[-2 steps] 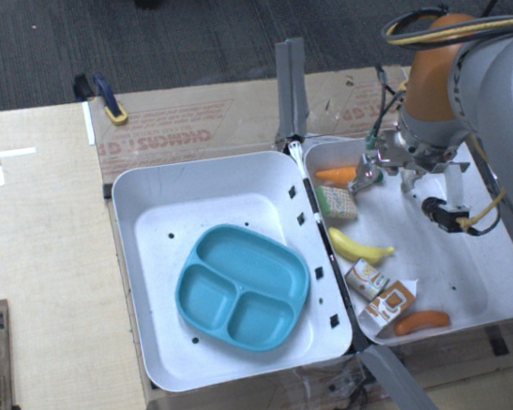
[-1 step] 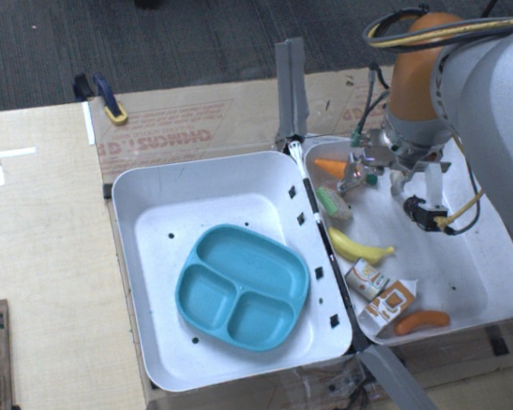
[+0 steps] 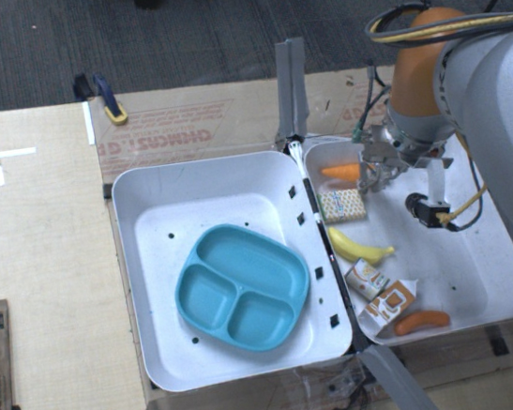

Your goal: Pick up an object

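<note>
Hovering my gripper (image 3: 377,171) low in the right bin (image 3: 497,298), just beside the carrot (image 3: 342,173); can't tell its state. I'd centre over the carrot, clear of the cracker (image 3: 342,204).

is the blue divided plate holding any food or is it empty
Empty. All three compartments of the blue plate show bare blue; it lies alone in the left bin.
</note>
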You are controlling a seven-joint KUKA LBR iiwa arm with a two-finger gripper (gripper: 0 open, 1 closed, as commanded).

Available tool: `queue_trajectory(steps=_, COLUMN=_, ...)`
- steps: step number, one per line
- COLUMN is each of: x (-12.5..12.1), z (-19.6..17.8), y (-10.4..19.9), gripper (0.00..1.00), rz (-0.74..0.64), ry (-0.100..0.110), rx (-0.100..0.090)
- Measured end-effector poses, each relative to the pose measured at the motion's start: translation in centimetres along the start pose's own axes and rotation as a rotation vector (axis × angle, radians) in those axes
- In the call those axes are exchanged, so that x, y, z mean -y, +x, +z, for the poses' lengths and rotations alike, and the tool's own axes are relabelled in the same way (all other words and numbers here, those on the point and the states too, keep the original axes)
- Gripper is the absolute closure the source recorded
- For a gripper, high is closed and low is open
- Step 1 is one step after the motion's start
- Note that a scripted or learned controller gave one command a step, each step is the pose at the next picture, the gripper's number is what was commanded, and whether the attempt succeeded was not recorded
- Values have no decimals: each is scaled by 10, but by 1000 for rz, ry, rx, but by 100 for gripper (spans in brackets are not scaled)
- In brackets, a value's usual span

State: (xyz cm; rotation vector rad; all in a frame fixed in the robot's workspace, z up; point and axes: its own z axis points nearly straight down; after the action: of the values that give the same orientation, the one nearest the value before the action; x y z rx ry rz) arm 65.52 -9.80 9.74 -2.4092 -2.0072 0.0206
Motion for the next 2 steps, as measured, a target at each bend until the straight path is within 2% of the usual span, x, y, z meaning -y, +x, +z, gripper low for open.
queue_trajectory(steps=1, x=0, z=0, y=0, gripper=0, rz=0, ry=1, rx=1)
queue_trajectory(steps=2, x=0, z=-9, y=-1, gripper=100, rz=-2, ry=2, rx=2)
